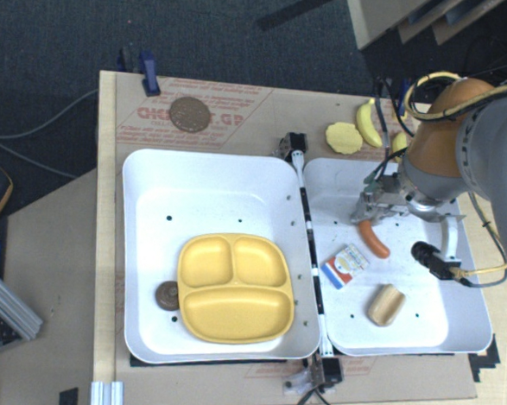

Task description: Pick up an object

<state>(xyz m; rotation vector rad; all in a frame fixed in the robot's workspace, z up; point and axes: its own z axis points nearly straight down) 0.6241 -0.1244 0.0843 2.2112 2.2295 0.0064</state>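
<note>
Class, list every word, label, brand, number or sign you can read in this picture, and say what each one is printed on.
"CH... G.P": red stencilled letters on the wooden board behind the left bin, partly covered by a brown disc; the rest is too blurred to read.
Small card in the right bin: red, white and blue print, too small to read.
Yellow tray: no text.

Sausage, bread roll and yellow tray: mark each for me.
sausage (374, 239), camera view, middle of its orange length
bread roll (386, 304), camera view, centre of its tan top
yellow tray (234, 288), camera view, rib between compartments
</note>
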